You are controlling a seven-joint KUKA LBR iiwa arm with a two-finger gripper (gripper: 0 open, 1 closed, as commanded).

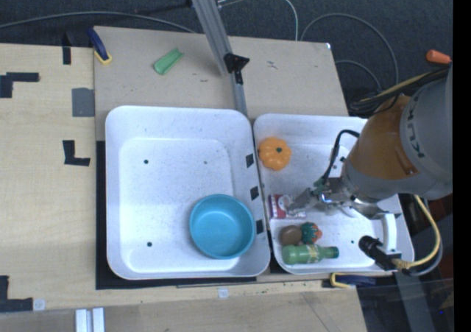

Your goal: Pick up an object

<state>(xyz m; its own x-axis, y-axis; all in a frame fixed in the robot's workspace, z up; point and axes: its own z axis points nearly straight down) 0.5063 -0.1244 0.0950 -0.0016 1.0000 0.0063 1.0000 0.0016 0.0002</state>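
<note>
My gripper [297, 203] hangs low over the middle of the right bin [309, 128], on the arm that reaches in from the right. Its tip is right beside a small red and white packet [277, 207] at the bin's left wall. An orange pumpkin-like toy [274, 154] lies farther back. Nearer the front sit a brown ball [291, 235], a red and green toy [310, 232] and a green bottle [309, 253] lying on its side. A blue bowl [221, 225] stands in the front right of the left bin [147, 139].
A grey metal pole [210, 14] slants over the bench behind the bins. A green block [167, 61] and a blue and yellow clip [98, 46] lie on the bench at the back left. Cables loop at the back right.
</note>
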